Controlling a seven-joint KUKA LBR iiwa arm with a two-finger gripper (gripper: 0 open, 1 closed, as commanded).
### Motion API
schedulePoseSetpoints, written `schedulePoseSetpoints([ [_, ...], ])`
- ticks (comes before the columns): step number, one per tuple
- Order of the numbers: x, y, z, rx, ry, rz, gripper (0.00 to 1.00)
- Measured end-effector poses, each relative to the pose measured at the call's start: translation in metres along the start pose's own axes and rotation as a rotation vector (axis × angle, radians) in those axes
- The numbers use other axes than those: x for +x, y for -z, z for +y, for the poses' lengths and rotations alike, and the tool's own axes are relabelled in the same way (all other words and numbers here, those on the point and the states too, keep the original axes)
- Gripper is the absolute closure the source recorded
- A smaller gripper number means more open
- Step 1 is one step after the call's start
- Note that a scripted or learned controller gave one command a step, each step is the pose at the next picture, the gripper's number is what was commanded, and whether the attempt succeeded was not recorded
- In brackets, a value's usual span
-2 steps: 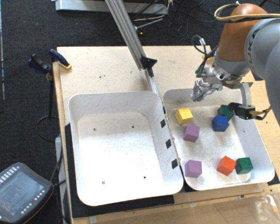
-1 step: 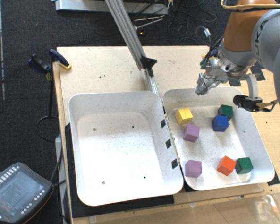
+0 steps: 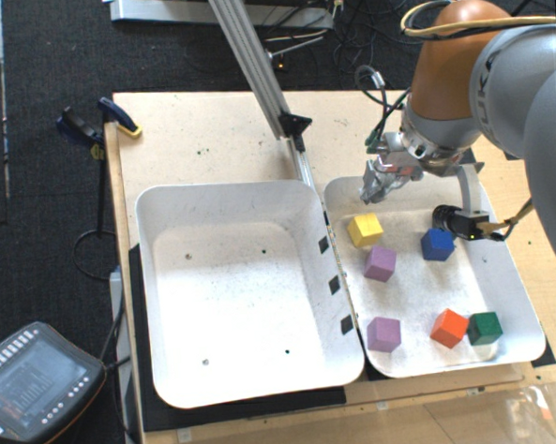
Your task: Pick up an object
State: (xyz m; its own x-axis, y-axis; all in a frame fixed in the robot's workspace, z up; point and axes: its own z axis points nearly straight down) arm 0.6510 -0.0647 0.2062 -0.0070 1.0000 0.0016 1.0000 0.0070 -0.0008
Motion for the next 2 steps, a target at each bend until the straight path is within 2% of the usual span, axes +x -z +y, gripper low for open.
schedulePoseSetpoints([
  [2, 0.107, 0.001, -0.024, 0.002, 0.001, 0.000, 1.00],
])
